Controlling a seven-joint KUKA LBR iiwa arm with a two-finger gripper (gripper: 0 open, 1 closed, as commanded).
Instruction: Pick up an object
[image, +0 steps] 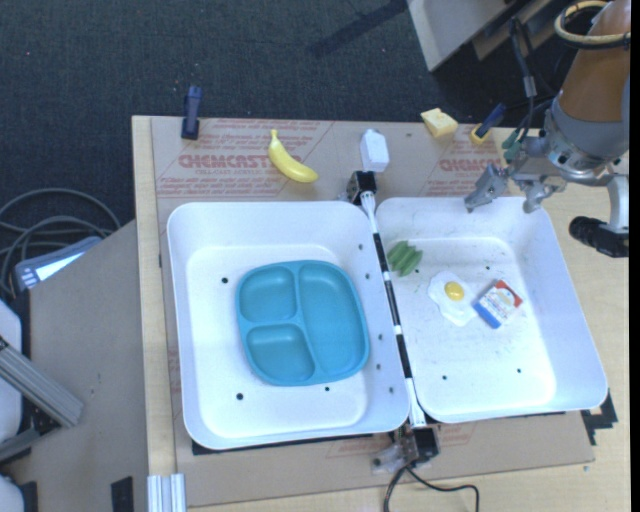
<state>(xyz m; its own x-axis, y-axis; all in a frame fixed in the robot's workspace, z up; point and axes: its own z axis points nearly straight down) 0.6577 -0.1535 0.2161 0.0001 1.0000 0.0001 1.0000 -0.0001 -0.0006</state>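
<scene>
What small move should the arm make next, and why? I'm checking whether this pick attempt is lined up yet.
Probably bring the gripper forward and down into the right bin. It hangs open over the bin's far rim with nothing between its fingers, while the fried egg, small box and green piece lie nearer the bin's middle.

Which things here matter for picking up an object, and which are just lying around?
For the job:
gripper, jaws open
green toy
fried egg toy
small red, white and blue packet
right bin

Lying about:
blue divided plate in left bin
banana
yellow wedge
blue clip
</scene>
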